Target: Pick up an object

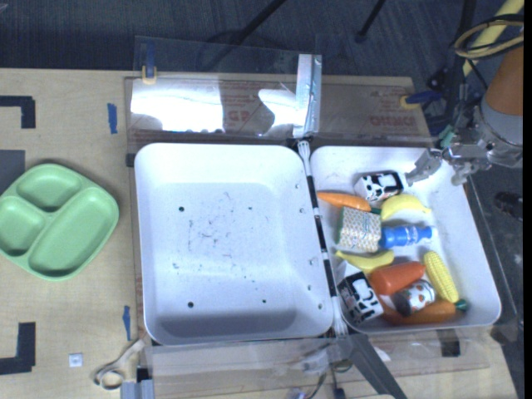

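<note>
The tool (449, 158) hangs over the far right corner of the right bin (482, 248), its two fingers spread apart with nothing between them. Nearest to it lie a black-and-white cow toy (381, 185) and a yellow banana (405, 208); beyond those, a carrot (342, 199), a woven sponge (359, 229) and a blue bottle (406, 236). Closer to the near wall sit a corn cob (440, 276) and an orange pepper (396, 277). The pile is tight — so the banana, lying uppermost and near, looks the best pick. Come down with fingers straddling its narrow width, clear of the cow. The left bin (224, 231) and green divided plate (55, 220) on the counter (50, 98) need no visit.
</note>
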You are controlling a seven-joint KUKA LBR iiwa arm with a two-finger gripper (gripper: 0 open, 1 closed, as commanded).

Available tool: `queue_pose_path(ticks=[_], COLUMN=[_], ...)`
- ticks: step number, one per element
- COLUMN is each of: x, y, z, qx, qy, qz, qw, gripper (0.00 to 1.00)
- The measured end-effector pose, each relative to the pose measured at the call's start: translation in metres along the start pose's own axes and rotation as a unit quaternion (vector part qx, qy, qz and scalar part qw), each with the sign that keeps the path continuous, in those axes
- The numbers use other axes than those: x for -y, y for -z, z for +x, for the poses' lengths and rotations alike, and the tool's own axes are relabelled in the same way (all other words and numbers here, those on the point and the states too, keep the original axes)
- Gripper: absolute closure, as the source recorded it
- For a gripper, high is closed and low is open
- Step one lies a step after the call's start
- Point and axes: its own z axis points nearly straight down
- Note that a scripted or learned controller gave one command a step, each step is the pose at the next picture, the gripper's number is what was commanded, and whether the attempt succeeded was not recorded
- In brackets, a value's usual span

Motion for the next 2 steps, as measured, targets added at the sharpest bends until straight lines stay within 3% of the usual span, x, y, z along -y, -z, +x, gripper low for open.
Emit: queue_pose_path(ticks=[1,2], x=[0.024,-0.018], y=[-0.110,-0.110], z=[-0.006,-0.014], qx=[0.000,-0.010], qy=[0.029,0.058], qz=[-0.001,0.026], qw=[0.9996,0.9979], gripper=[0.00,0.00])
